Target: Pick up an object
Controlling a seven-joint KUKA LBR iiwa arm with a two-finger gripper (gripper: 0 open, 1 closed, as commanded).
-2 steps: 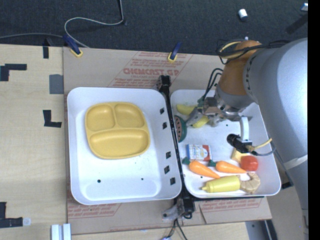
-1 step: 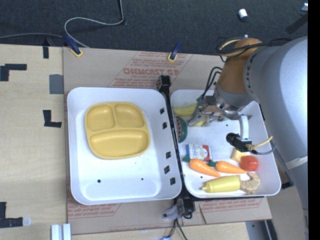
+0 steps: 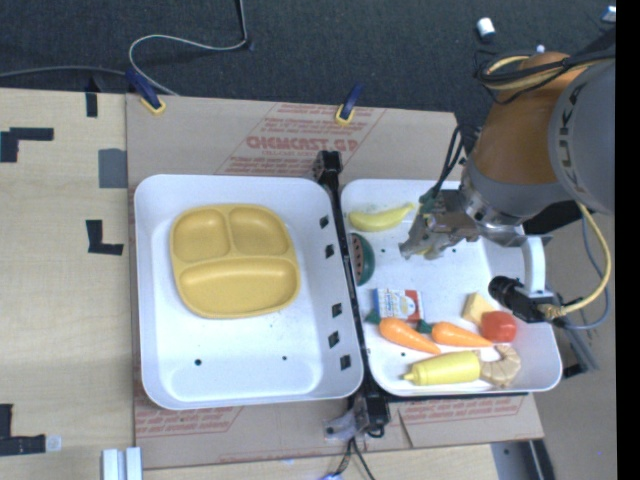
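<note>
Camera view puts my end effector (image 3: 432, 238) low in the right bin (image 3: 545, 368), just beside the banana (image 3: 381, 217); whether it's spread, I cannot tell. Nothing is lifted, so picking remains.

Looks down from above the bench (image 3: 60, 268) at a slant, fixed, far enough back to take in both white bins whole: the left bin (image 3: 160, 368) and the right bin (image 3: 545, 363), side by side near the middle of the frame. Takes in dark floor (image 3: 300, 28) along the top edge (beyond the bench's far side). Catches the arm (image 3: 530, 133) entering from the right, large and close under the lens.
</note>
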